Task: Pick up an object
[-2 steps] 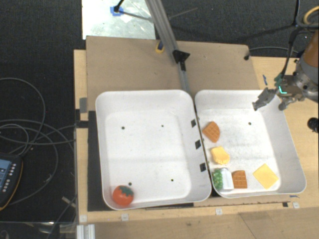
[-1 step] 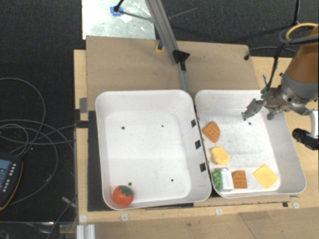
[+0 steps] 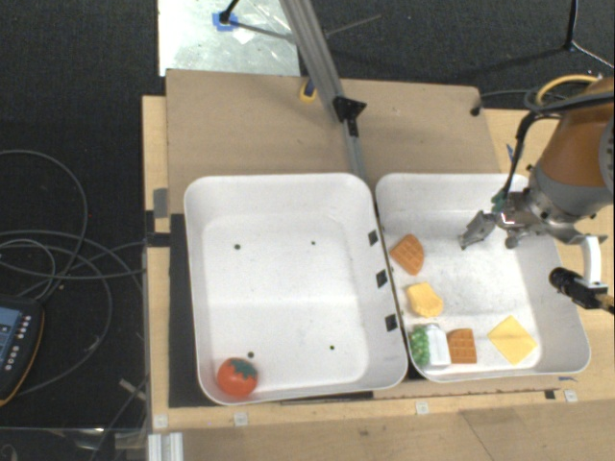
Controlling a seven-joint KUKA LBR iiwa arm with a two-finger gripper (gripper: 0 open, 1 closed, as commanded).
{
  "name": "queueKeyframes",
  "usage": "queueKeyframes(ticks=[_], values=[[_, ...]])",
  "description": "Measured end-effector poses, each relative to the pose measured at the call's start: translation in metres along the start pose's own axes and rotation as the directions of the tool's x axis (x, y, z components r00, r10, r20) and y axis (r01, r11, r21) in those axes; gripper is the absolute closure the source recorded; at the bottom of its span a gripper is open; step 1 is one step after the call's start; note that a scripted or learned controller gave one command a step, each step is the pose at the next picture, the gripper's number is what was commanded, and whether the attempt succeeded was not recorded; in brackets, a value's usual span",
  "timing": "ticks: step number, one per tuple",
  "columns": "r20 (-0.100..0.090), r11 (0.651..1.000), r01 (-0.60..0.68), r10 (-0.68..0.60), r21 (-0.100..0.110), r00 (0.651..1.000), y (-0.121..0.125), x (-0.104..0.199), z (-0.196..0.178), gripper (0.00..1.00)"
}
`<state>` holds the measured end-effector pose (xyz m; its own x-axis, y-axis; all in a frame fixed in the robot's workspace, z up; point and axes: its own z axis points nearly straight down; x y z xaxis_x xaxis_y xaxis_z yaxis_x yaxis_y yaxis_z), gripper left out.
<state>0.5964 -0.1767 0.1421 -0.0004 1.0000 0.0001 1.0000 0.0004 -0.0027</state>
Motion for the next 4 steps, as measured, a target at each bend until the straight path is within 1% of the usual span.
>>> queueKeyframes(ticks=[1,2,3,4], values=[[-0.001,1.000,0.001,-0.001,0.000,1.000,0.000,0.000,0.052,0.00],[0.001,1.000,0.001,-0.001,-0.007,1.000,0.002,0.000,0.038,1.00],[0.003,1.000,0.000,0.000,-0.010,1.000,-0.003,-0.008,-0.020,1.00],[0.003,1.000,0.005,-0.005,-0.012,1.000,0.001,-0.007,-0.085,1.00]])
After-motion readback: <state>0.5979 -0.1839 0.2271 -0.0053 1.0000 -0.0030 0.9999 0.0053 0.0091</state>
